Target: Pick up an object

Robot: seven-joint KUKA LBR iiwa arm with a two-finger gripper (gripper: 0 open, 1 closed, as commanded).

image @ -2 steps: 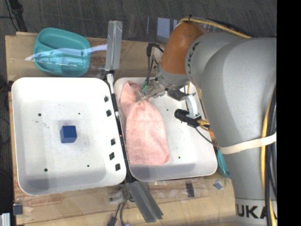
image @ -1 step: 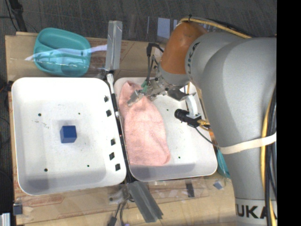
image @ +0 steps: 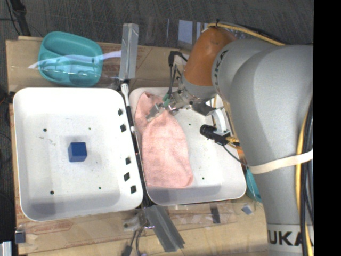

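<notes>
Bright, even overhead light; white bins (image: 69, 103) glare slightly, shadows soft, detail mildly blurred.

Two bins (image: 32, 105), both white, with small dark dots on the floors. Cube (image: 78, 151): solid blue, in the left bin. Cloth (image: 165, 143): pale pink, plain, no print. Arm (image: 266, 105): grey, with an orange band (image: 205, 57) above the wrist. Gripper (image: 169, 104): metallic grey with a touch of green. Container (image: 69, 57) behind the left bin: teal, translucent. Bench (image: 80, 233): light tan wood. Floor (image: 80, 4) beyond: dark grey.
</notes>
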